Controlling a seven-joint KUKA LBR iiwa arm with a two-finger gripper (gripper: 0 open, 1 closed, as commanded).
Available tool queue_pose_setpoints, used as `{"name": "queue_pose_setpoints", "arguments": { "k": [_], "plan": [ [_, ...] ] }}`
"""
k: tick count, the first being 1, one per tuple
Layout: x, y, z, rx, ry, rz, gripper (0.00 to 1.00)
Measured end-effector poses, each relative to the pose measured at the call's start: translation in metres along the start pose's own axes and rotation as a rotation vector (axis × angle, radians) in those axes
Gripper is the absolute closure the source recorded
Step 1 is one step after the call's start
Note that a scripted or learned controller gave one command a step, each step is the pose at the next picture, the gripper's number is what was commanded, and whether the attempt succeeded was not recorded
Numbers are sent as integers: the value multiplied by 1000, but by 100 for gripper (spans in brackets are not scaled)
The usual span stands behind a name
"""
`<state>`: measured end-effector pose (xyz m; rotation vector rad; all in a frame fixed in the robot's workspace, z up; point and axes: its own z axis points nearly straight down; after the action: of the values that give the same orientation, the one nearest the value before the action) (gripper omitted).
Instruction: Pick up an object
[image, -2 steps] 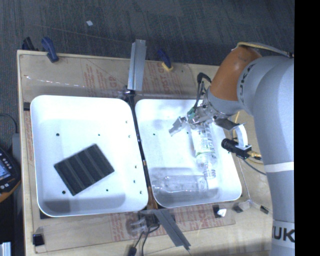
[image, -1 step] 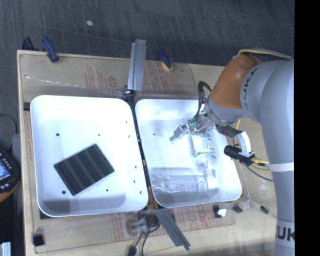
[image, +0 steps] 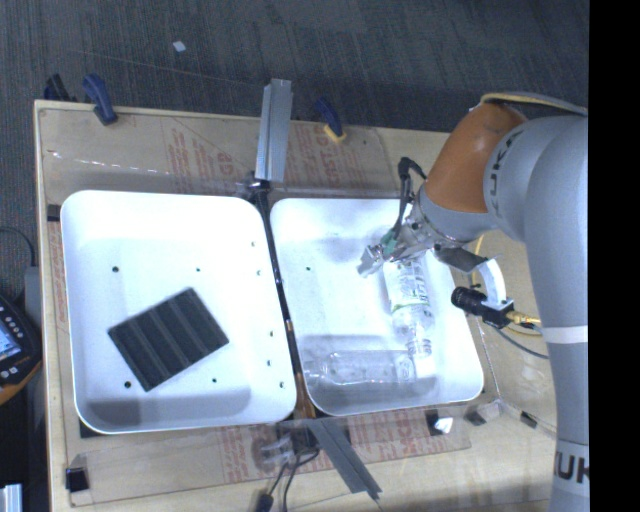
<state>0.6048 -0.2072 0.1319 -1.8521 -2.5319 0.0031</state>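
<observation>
gripper (image: 385, 250): low in right bin (image: 300, 300) toward its far edge, fingers' state cannot be told (wrist covers them) | clear bottle (image: 408, 300): along right bin's right side, top end just by gripper | second clear bottle (image: 358, 368): along near edge | dark ribbed slab (image: 168, 337): left bin (image: 90, 230), near-left area

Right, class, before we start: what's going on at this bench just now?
A grey arm with an orange band reaches in over the right bin. Its gripper is down at the top end of a clear plastic bottle. A second clear bottle lies along that bin's near wall. The left bin holds a dark ribbed slab.
</observation>
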Motion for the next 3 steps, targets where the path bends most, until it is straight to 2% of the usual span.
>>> {"name": "queue_pose_setpoints", "arguments": {
  "k": [1,2,3],
  "plan": [
    [0,0,0,0,0,0,0],
    [-1,1,34,-1,0,-14,0],
    [20,-25,-23,0,0,167,0]
  ]
}}
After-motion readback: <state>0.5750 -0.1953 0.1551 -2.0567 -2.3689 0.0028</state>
